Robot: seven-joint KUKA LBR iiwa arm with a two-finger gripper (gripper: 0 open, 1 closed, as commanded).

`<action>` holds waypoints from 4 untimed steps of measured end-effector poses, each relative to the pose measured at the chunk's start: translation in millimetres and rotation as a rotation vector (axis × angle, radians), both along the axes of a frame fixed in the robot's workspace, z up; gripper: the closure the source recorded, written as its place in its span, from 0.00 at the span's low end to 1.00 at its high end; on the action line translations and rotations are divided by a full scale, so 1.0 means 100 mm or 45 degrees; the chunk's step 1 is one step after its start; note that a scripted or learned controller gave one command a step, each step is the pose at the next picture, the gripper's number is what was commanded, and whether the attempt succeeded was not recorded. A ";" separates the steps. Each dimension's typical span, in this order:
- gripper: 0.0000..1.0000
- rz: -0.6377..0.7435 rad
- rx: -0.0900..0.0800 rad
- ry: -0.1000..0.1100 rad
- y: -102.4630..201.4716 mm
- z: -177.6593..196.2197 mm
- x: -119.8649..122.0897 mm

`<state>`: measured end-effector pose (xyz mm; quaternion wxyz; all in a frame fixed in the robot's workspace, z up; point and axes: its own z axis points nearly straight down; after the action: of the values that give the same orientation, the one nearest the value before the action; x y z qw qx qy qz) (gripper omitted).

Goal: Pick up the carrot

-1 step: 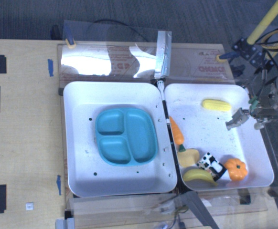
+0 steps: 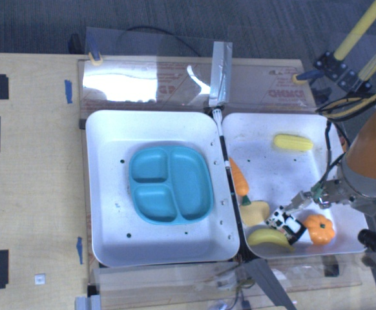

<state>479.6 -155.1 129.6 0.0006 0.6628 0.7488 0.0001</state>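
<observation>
Two white bins sit side by side; the left bin holds one blue tray with three compartments, lying near the middle with bare white floor on all its sides; the right bin holds the food. The carrot lies along the right bin's left wall, just beside the divider between the bins, its green end pointing down toward a pale yellow pear; bare floor lies to its right and above it, very little to its left. One corn cob lies near the far wall, well apart from the rest, with bare floor between it and the lower cluster. Along the near wall, one banana sits just below the pear and one small pumpkin lies toward the right corner. The arm comes in over the right rim; the gripper is low between pear, banana and pumpkin, well apart from the carrot; whether its fingers are spread or closed I cannot tell, and nothing shows pinched between them.
</observation>
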 end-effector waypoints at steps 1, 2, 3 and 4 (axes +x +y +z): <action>1.00 0.000 -0.001 -0.008 0.01 0.10 0.02; 1.00 -0.117 -0.002 -0.010 -0.09 0.97 0.86; 1.00 -0.491 0.002 0.003 0.11 -0.36 1.02; 1.00 -0.312 0.004 0.006 0.03 -0.04 0.83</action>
<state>562.5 -152.0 125.6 -0.0024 0.7493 0.6622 -0.0004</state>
